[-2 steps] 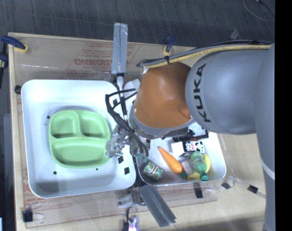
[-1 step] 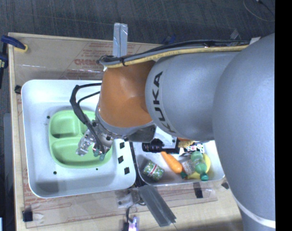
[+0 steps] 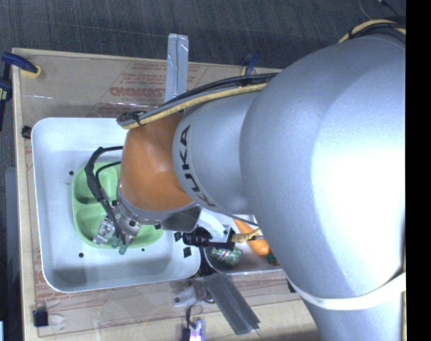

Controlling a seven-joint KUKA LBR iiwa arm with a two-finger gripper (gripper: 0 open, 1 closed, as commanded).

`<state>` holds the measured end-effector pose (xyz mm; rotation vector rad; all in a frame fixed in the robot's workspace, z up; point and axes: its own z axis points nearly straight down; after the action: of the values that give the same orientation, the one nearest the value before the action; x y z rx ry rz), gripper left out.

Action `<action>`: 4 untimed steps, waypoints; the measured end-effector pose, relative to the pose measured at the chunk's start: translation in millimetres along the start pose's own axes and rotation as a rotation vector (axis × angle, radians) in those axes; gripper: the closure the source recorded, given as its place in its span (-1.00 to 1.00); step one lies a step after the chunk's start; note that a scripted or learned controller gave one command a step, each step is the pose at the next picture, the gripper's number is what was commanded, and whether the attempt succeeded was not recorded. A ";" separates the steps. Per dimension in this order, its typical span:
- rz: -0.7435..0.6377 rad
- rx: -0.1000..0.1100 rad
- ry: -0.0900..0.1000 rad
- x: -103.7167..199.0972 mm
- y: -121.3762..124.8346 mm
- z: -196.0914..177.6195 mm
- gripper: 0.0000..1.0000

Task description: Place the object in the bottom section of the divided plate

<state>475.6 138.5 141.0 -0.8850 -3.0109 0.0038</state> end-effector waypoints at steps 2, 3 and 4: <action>0.012 -0.001 0.000 -30.3 -46.9 -49.6 1.00; -0.199 -0.003 -0.002 -14.4 -20.2 46.7 1.00; -0.462 -0.004 -0.005 21.1 34.0 -21.0 1.00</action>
<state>476.4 178.6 161.9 -0.1729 -3.1386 -0.0014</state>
